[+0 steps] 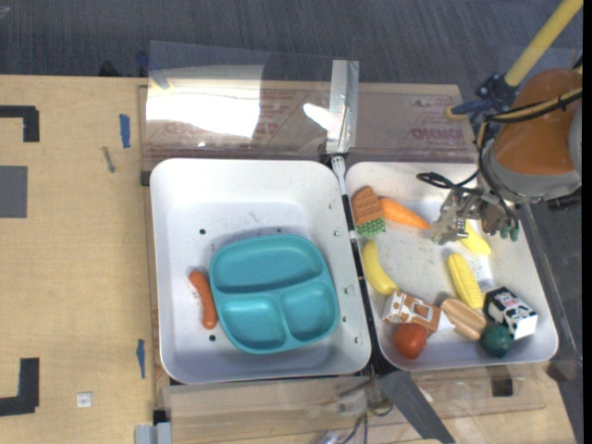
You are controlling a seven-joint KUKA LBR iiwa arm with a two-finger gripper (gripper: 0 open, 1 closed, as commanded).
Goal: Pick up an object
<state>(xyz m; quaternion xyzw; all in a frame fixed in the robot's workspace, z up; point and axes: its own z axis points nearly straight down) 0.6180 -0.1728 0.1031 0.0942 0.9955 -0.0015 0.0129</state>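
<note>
The carrot [403,214] is seen in the right bin [546,340], just left of the hand [452,227], apart from it. Whether the hand is open or closed cannot be told. A corn cob [464,280] lies just below the hand. No writing on the small carton [412,311] can be read.

A dark grey carpeted floor [277,17] runs along the top. A light wooden bench [65,248] fills the left side, marked with black tape brackets [23,123] and small blue tape strips [125,129]. Near the bench's far edge, a clear plastic sheet [231,104] catches bright glare from overhead light.
</note>
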